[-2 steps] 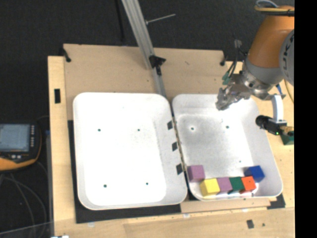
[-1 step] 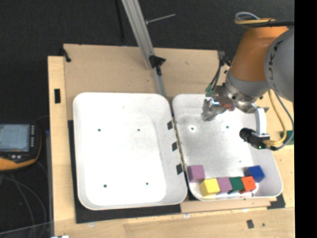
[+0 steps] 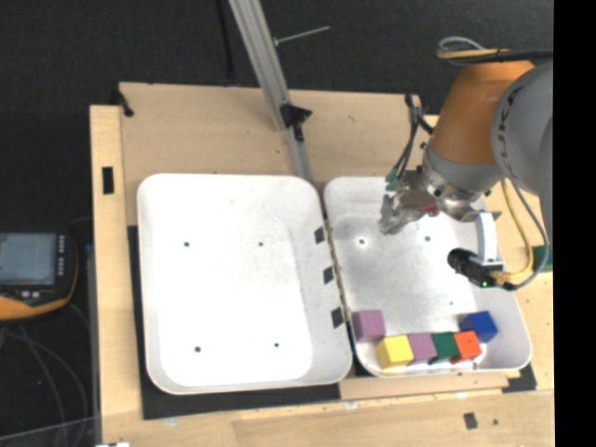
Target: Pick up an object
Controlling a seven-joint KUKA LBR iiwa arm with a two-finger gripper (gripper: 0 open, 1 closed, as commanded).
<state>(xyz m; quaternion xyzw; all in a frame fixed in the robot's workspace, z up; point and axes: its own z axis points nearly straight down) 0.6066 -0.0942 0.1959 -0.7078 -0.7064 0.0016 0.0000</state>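
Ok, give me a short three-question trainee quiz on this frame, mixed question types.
1. True or false: the blocks lie in the left bin.
2. Which block stands alone, nearer the bins' divider? A yellow block B purple block C blue block
3. The tool hangs above the ____ bin.

Key: 1 false, they lie along the right bin's near edge. 2 B. 3 right.
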